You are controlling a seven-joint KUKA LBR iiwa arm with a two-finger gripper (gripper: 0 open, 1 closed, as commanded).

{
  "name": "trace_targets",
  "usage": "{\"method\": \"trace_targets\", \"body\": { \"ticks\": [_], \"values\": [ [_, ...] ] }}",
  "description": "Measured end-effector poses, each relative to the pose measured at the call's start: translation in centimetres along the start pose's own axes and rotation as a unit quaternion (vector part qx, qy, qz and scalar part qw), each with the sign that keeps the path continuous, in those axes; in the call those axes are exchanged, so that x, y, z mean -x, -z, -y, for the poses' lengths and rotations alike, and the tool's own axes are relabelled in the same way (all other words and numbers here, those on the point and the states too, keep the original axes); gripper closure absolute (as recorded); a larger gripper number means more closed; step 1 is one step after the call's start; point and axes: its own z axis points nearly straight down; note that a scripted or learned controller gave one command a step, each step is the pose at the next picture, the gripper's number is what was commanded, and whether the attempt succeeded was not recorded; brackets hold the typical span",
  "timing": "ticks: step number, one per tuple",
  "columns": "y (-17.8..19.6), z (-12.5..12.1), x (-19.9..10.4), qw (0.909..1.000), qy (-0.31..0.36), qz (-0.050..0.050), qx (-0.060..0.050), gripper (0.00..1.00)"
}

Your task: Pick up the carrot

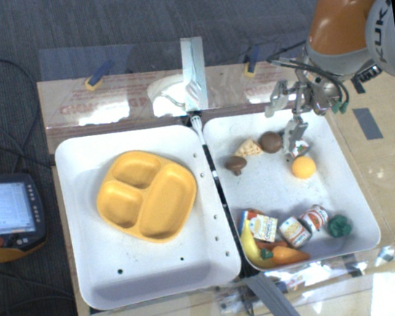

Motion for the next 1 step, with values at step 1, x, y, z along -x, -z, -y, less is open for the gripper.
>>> {"method": "trace_targets", "body": {
  "ticks": [1],
  "values": [
    [-11.17, 4.70, -1.34, 0.9998, -0.021, 0.004, 0.000, 0.00]
  ]
}}
